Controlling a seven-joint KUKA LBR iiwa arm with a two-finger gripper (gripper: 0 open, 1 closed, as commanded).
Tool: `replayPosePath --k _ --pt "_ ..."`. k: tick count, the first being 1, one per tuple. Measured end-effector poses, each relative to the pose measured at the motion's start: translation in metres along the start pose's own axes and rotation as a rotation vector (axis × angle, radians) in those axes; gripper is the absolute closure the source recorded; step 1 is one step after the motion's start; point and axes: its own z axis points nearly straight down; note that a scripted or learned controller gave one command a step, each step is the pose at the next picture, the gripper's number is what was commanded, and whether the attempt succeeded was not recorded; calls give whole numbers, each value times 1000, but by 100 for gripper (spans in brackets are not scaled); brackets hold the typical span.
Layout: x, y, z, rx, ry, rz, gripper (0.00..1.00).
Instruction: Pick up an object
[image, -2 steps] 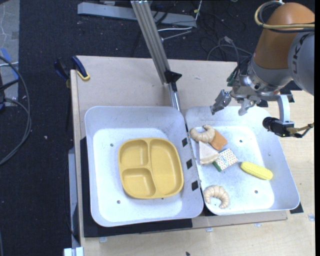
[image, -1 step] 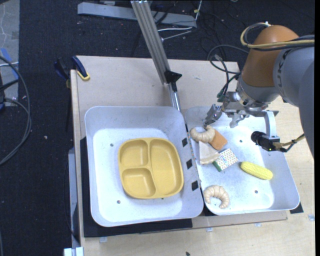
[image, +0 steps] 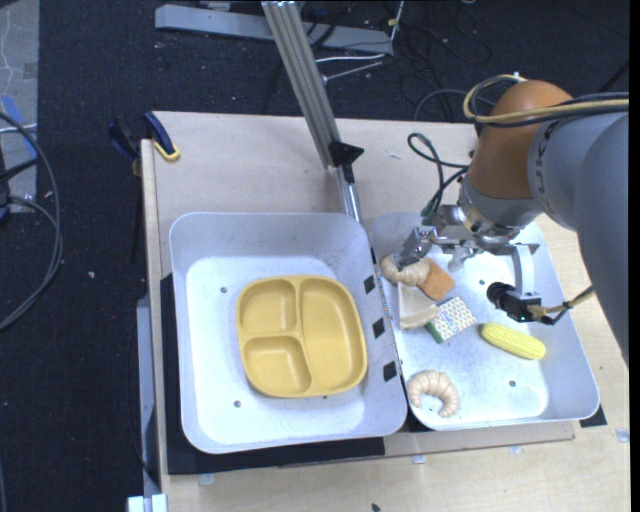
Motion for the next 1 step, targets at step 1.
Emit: replayPosePath --k 1 --pt "0 2 49 -10 -3 0 0"
